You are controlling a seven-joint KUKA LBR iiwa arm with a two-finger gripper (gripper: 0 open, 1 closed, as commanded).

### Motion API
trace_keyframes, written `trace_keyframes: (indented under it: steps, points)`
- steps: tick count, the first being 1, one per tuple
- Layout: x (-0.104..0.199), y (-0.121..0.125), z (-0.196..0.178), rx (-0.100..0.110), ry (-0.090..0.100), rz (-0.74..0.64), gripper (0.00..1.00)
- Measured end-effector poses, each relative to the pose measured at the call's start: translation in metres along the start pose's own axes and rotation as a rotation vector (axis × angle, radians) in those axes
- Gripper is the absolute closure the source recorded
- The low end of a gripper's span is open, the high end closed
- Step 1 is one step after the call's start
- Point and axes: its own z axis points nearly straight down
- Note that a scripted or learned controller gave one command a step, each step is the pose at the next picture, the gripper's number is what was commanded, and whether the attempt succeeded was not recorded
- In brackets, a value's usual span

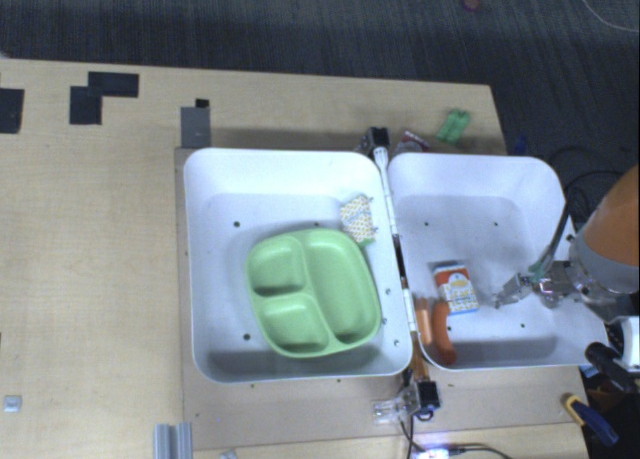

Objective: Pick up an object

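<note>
The bench (90, 277) is pale wood, with dark floor (300, 7) beyond its far edge. Two white bins sit on it side by side, touching: the left bin (205, 247) and the right bin (530, 182). Left of the left bin, black patches (100, 95) mark the bench near its far edge. A grey block (195, 125) stands just behind the left bin's far left corner. A green item (453, 127) lies behind the right bin. Small clips and wires (415, 402) sit in front of the bins' seam.
</note>
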Motion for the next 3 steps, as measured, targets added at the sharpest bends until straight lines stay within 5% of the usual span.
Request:
trace_keyframes:
  steps: [1,2,3]
  points:
    - [-0.001,0.002,-0.011,-0.008,-0.006,0.001,1.00]
    - [-0.001,0.002,-0.011,-0.008,-0.005,0.001,0.00]
    - [0.000,0.003,-0.021,-0.011,-0.006,0.000,1.00]
